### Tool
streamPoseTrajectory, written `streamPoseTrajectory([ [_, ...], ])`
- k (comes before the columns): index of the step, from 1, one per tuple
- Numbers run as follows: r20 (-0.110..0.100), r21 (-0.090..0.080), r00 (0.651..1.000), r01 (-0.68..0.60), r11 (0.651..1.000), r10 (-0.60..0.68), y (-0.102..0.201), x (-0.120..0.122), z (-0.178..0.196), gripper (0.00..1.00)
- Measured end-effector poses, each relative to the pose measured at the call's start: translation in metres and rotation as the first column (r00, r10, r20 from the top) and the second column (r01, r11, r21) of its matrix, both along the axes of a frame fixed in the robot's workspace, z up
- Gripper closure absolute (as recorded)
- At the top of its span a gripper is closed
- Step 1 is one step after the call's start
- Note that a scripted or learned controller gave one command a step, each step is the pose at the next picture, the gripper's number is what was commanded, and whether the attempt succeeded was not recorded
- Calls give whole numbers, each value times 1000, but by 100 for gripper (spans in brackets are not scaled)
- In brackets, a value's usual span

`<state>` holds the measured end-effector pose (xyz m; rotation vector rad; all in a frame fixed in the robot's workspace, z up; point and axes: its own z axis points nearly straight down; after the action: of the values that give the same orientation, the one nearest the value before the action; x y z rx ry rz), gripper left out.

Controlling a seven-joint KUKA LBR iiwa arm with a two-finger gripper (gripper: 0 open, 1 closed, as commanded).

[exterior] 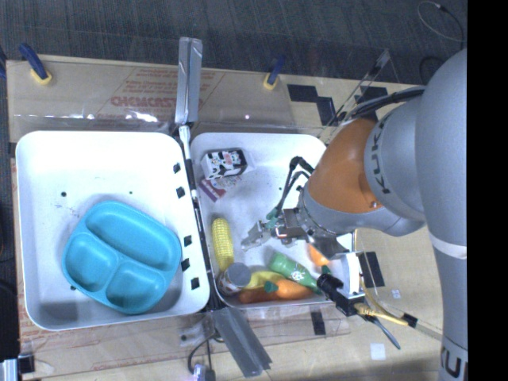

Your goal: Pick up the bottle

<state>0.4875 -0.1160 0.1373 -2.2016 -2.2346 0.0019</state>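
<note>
— Where is the bottle (292, 270)?

— It is lying down in the right bin (262, 145), near the front wall. Its green body runs sideways, with a carrot (274, 291) just in front of it and the corn (222, 241) off to one side.

— And you?

— My gripper (262, 232) hangs just behind it, farther from the front wall. My jaws look a little apart, with nothing in them. I think I must come forward and down.

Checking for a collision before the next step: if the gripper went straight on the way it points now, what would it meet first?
The gripper points toward the view's left, low over the right white bin. Straight on, it would likely meet the yellow corn cob first, though its height above the cob is unclear from this slanted view.
</note>
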Motion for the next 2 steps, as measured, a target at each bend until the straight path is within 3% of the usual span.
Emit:
streamPoseTrajectory([
  [1, 0, -1, 996, 89, 996, -89, -28, -12, -46, 0],
  [2, -3, 12, 982, 191, 982, -191, -70, -9, -45, 0],
])
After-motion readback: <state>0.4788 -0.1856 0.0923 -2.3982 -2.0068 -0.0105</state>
